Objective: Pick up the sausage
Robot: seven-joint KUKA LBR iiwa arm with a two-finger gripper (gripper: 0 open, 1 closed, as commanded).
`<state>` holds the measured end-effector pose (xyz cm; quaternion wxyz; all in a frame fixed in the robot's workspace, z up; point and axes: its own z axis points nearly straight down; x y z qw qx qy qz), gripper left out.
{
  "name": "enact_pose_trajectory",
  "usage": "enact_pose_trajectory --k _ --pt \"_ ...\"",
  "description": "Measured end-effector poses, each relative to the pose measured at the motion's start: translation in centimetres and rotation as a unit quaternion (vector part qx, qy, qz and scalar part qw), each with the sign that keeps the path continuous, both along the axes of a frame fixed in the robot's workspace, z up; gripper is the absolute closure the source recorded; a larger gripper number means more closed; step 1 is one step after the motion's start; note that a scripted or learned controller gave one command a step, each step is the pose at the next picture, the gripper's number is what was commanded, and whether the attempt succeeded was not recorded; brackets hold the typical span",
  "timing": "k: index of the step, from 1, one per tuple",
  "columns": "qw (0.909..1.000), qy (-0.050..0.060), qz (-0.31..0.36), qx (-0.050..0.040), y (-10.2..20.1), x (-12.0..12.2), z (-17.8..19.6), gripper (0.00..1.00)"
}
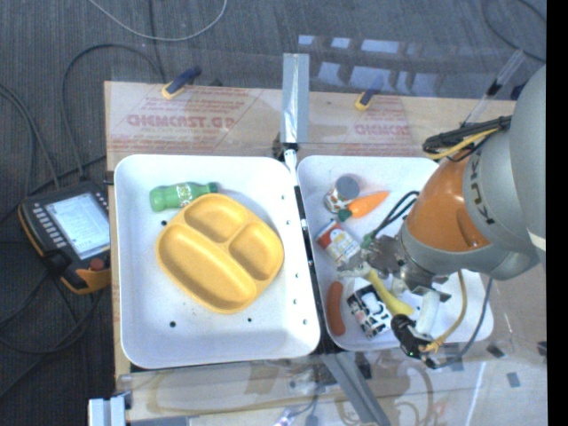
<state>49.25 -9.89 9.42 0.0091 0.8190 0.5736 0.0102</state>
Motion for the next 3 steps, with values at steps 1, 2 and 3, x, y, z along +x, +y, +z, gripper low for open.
enact_pose_trajectory --k 1,2,3 --pt "0.9974 0.008 -0.071 0.0005 -0.2 7.5 -0.4 0.0" --pt "0.9834 0.005 -0.181 0.0026 -2.0 1.4 -0.4 0.0" --pt "0.9254 0.003 -0.379 0.0069 -1.2 -0.3 -0.4 0.0"
